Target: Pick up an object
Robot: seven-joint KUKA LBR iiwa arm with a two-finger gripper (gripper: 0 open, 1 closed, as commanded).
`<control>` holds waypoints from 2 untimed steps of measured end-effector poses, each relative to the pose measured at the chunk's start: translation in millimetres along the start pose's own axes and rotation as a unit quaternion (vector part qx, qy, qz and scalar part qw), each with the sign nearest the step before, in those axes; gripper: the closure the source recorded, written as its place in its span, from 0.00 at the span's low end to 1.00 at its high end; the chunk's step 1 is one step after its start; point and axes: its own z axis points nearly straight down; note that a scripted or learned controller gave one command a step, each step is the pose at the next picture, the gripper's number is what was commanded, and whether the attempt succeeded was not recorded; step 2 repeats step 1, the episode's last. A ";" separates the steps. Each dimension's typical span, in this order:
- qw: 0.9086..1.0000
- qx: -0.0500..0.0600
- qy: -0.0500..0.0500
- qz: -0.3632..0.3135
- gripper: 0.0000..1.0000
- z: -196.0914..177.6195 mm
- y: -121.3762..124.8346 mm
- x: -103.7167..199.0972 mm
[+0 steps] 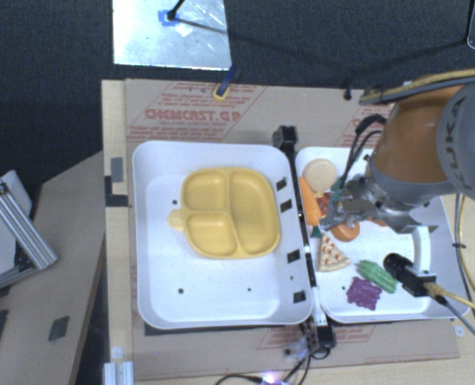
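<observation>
Two white bins sit side by side, and the gripper [338, 215] is down in the right bin [430, 307], over a cluster of toy food. Whether it grips anything cannot be told. An orange piece [347, 232] lies just under it, a carrot [308, 201] beside it, a pizza slice [330, 253] near. Farther off lie green [377, 275] and purple [364, 293] toys. The left bin [153, 283] holds a yellow divided plate [225, 212].

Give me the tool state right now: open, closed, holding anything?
Tool: cannot be told; it is low in the right bin, over the toy food.
</observation>
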 end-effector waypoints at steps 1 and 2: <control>1.000 -0.001 0.000 -0.001 1.00 -20.5 4.1 2.4; 1.000 -0.001 0.000 -0.001 1.00 -20.5 4.1 2.4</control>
